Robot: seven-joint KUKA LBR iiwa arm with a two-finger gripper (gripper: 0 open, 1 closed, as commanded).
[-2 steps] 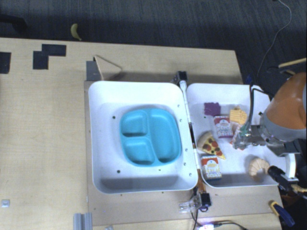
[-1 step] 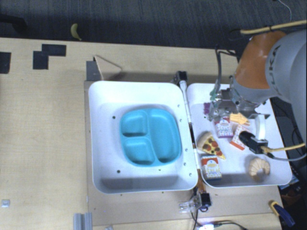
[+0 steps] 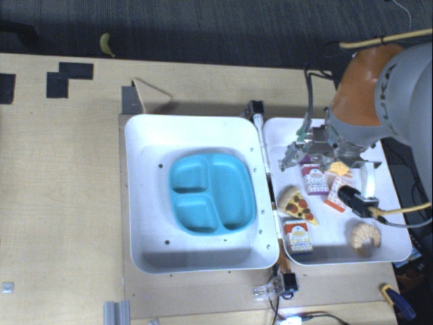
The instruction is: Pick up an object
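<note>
**Fig. 1. Approach to a crowded bin.** My gripper (image 3: 306,153) hangs low over the upper part of the right bin (image 3: 399,252). I cannot tell from this slant whether it is spread or clenched, and nothing is visibly held.

The likeliest object is a purple-and-white packet (image 3: 315,179), just below the gripper. It lies close beside a yellow piece (image 3: 340,170) and an orange-red packet (image 3: 335,199). Lower down are a toy pizza slice (image 3: 296,205), a small red-and-white carton (image 3: 298,236) by the bin's left wall, and a bread roll (image 3: 365,237). The left bin (image 3: 139,181) holds a blue divided plate (image 3: 208,191).

Probable failures:
- **Two items caught:** the tight packing could make me pinch two things at once, or nudge the packet aside and close on air.
- **Slipped grasp:** the packet appears to lie flat, so a shallow descent may slide off its top.
- **Jammed descent:** too deep a descent would jam me against the bin floor.
</note>
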